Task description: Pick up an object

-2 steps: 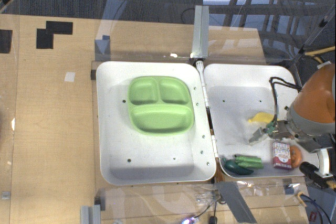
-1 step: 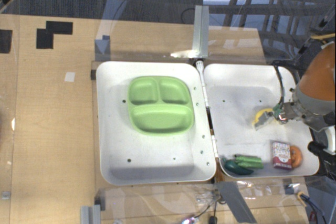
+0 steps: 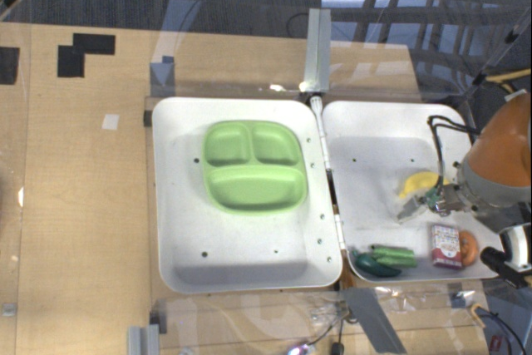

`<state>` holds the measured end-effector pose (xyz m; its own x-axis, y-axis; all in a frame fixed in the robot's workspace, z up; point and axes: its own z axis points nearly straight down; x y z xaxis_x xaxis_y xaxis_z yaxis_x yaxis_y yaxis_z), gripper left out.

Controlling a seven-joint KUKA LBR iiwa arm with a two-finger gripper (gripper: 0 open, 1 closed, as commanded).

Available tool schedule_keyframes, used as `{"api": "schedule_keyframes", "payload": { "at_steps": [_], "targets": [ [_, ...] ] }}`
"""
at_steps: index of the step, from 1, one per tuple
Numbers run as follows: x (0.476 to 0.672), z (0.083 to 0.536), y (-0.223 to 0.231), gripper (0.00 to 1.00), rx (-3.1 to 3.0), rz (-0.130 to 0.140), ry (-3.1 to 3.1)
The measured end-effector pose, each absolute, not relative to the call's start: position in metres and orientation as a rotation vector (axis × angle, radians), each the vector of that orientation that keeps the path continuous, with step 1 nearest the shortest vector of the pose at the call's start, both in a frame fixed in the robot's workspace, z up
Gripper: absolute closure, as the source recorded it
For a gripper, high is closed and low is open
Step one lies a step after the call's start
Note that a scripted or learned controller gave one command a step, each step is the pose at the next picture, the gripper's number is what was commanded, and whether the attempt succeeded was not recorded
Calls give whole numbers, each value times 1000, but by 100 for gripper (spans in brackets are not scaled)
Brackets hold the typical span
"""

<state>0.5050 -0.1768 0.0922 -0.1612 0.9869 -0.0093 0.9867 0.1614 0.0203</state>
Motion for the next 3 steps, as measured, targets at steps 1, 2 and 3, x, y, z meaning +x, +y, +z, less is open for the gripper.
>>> {"api": "schedule_keyframes", "payload": {
  "at_steps": [1,2,3],
  "targets": [
    [555,92,-205,0,2024,6,2390],
    [598,90,-205,0,1798,7,2560],
    [667,89,-204,0,1885,-1,2520]
  ]
}}
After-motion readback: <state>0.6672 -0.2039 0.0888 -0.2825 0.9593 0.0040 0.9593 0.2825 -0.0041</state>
